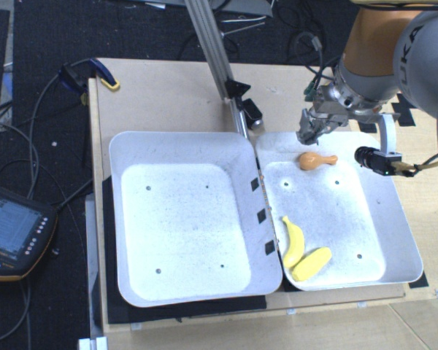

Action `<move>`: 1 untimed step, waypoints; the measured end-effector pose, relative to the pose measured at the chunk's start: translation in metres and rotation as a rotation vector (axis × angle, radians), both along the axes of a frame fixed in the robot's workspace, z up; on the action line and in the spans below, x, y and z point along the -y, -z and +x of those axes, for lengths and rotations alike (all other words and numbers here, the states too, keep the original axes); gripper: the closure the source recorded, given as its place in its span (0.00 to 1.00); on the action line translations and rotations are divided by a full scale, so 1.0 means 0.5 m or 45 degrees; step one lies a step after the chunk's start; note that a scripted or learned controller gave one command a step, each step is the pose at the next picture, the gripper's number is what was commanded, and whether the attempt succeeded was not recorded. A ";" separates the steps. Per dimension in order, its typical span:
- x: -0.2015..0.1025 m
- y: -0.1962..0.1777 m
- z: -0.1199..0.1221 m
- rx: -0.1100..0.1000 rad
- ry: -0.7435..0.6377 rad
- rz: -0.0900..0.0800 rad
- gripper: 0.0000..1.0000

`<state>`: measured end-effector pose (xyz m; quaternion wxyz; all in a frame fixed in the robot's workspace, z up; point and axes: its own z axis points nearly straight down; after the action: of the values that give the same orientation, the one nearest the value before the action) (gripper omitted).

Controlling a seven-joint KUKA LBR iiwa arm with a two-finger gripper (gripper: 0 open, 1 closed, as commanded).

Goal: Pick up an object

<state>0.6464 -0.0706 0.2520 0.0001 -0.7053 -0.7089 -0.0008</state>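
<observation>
Grey KUKA arm with an orange band, upper right of the frame

The arm point(423, 42) has smooth, rounded grey casing; a broad glossy orange band point(376, 31) wraps it above the wrist, with a thin pale cable looped over its top. Below sits a metallic silver wrist section, thin dark wires beside it, ending in a small dark grey gripper point(310, 133).

Two matt white plastic bins point(182, 217), faintly speckled, sit on a pale, smooth wood-look bench point(168, 93). At 5 o'clock, a smooth yellow banana point(295, 240) shows a dull plastic sheen. At 12, a ribbed metal rail point(210, 35) looks brushed; the arm's point(394, 28) orange band looks satin.
</observation>
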 end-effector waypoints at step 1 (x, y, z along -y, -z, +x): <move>-0.109 0.003 0.024 -0.001 0.000 0.000 1.00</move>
<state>0.6584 -0.0159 0.2507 0.0003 -0.7053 -0.7089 -0.0004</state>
